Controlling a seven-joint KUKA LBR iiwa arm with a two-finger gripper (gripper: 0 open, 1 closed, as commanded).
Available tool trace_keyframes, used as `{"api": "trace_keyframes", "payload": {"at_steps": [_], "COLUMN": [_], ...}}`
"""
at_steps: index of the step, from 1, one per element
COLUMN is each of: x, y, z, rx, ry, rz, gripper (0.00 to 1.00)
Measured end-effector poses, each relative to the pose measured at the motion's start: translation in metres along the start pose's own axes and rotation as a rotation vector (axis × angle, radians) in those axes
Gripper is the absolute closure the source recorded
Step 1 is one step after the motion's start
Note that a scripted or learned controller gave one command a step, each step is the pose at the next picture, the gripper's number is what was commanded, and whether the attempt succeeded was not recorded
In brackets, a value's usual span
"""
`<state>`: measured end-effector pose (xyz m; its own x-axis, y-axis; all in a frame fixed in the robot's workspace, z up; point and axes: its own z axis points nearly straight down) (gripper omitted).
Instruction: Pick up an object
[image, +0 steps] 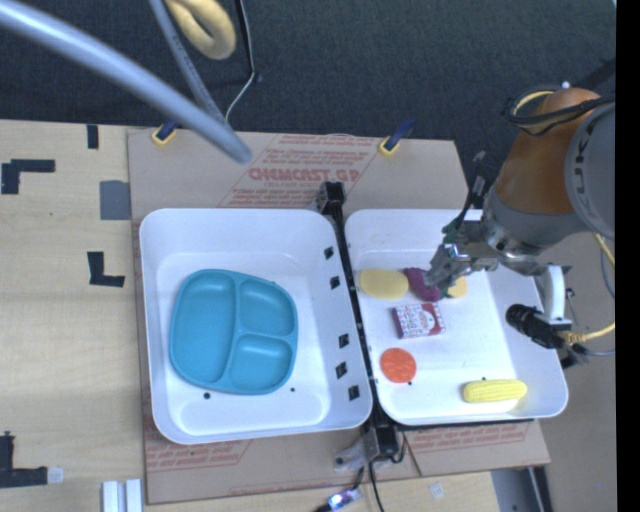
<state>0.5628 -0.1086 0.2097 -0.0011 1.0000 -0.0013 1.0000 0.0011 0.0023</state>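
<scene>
On my far left, the left bin (160, 240) holds a blue divided plate (234, 331), lying flat and well apart from anything I could reach now. Past the black divider, in the right bin (530, 400), a pale yellow oval piece (383, 284) lies near the upper left, with a purple object (421, 283) just beside it on its right. Below those lies a small red-and-white packet (417, 320), and lower still an orange disc (398, 365). A corn cob (494, 391) lies near the bin's lower right corner, away from the rest. My gripper (443, 272) is down inside the right bin, right at the purple object and seemingly touching it; I cannot tell how wide I am set, nor whether anything sits between my tips. My arm comes in from the right, the orange band (545, 150) above the wrist, leaning down and leftward over the bin's upper right part.
</scene>
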Motion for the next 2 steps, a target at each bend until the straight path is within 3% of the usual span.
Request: {"api": "trace_keyframes", "payload": {"at_steps": [1, 2], "x": [0.000, 0.053], "y": [0.001, -0.005], "z": [-0.014, -0.001], "rx": [0.004, 0.007], "ry": [0.001, 0.003], "rz": [0.000, -0.005], "gripper": [1.00, 1.00]}}
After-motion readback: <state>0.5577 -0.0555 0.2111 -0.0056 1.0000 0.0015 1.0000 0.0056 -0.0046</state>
